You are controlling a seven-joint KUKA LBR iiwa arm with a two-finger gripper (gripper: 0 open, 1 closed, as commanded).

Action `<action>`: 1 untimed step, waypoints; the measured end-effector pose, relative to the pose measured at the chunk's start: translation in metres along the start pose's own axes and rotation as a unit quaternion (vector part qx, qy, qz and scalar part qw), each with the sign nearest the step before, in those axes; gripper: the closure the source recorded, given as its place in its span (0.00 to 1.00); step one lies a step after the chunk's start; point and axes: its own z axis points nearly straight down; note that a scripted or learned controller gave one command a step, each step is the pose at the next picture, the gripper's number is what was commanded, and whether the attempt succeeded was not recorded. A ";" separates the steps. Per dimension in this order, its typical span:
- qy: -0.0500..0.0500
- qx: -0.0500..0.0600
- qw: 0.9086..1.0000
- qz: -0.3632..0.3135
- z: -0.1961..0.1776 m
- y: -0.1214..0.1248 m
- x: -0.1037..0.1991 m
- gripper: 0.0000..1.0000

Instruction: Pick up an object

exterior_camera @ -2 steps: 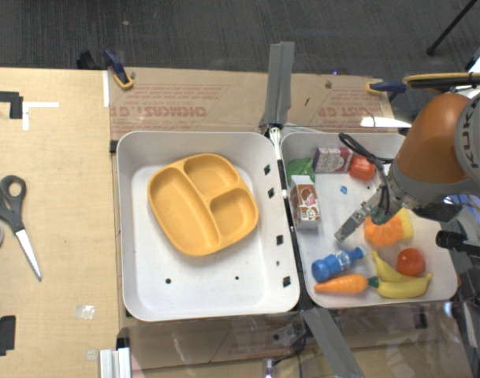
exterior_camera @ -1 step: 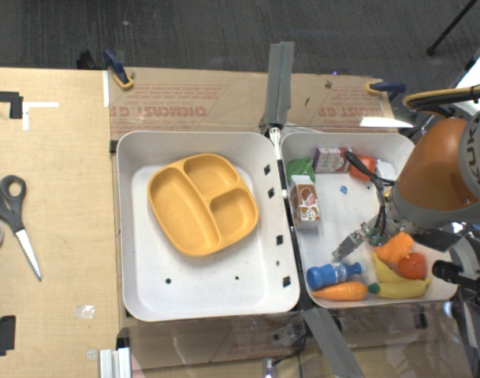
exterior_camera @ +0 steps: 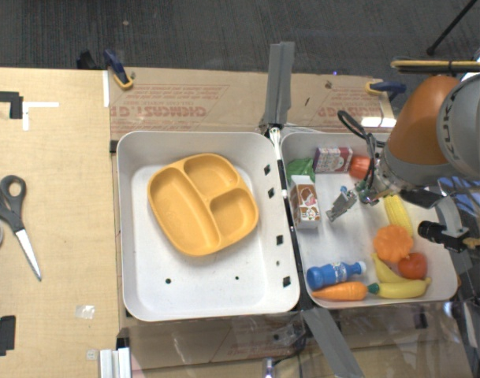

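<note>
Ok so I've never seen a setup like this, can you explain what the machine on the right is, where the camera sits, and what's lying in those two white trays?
The picture comes from one camera fixed above the bench, looking down at a slant. The grey and orange thing on the right is a robot arm. At its end is a small metal tool for grasping, hanging over the right bin; nothing shows between its fingers. The left bin holds a yellow divided plate. The right bin holds toy food and small packages: a carrot, a blue bottle, a banana, an orange, a tomato, corn and a small carton. Scissors lie on the bench to the left.
</note>
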 end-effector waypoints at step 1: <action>0.014 0.023 0.999 0.043 0.003 0.042 -0.066 0.00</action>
